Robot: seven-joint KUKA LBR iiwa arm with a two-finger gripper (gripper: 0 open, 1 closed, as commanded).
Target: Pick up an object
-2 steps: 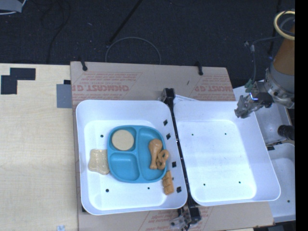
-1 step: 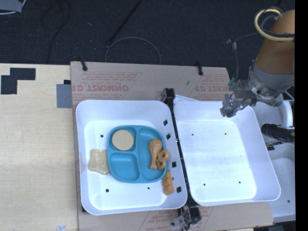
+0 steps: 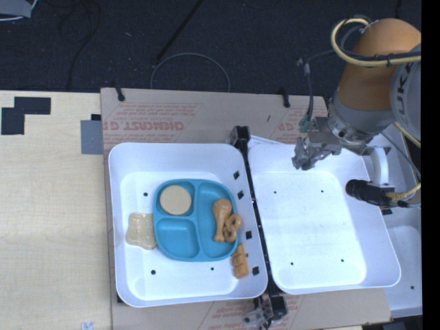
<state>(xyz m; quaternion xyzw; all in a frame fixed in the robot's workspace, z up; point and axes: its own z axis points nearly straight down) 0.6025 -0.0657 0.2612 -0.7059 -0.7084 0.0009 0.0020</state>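
In the left bin (image 3: 130,163) lies a blue divided tray (image 3: 180,243). A round tan biscuit (image 3: 174,199) sits in the tray's upper left compartment, and a brown pretzel-like piece (image 3: 225,220) lies in its right compartment. A pale toast-like slab (image 3: 141,230) rests on the bin floor left of the tray. A small orange-brown chunk (image 3: 239,261) lies by the tray's lower right corner. My gripper (image 3: 304,158) hangs over the far edge of the right bin (image 3: 323,253), well away from all these objects, with nothing seen held.
The two bins meet at a black divider (image 3: 249,205). A black cylindrical part (image 3: 364,191) of the arm juts over the right bin's right side. Cardboard (image 3: 179,115) underlies the bins, with pale bench to the left.
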